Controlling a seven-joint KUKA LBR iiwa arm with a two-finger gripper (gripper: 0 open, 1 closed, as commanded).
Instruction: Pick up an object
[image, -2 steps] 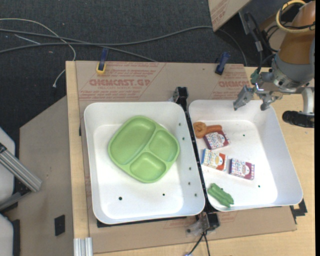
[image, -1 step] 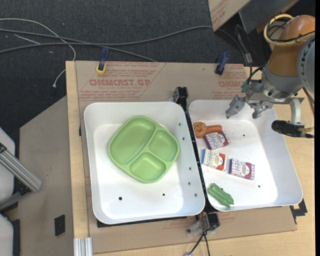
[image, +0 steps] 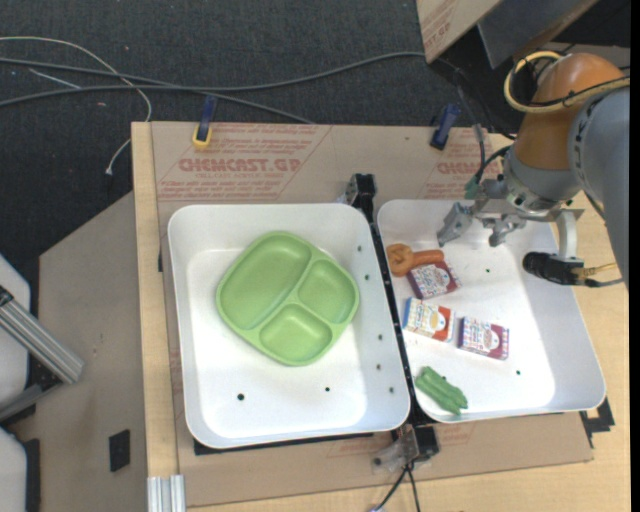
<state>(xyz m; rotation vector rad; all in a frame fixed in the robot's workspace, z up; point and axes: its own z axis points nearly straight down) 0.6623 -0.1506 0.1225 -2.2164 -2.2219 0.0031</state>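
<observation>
I count five loose pieces in the right bin, any of which could be the pick. An orange tool lies in the bin's upper left part, near the divide between the bins. Touching its right end is a small purple-edged carton. Below that sits a second carton with blue edging, and just beside it to the right a third, purple one. A green leafy toy rests at the lower left edge of this bin.

My gripper hangs over the upper part of the right bin, above and to the right of the orange tool, its two grey fingers splayed apart with nothing between them. The grey arm with its orange band comes in from the upper right of the frame.

In the left bin a green divided plate lies near the middle, well apart from the gripper. Both bins sit on a cardboard sheet held by a blue clamp at the upper left.
</observation>
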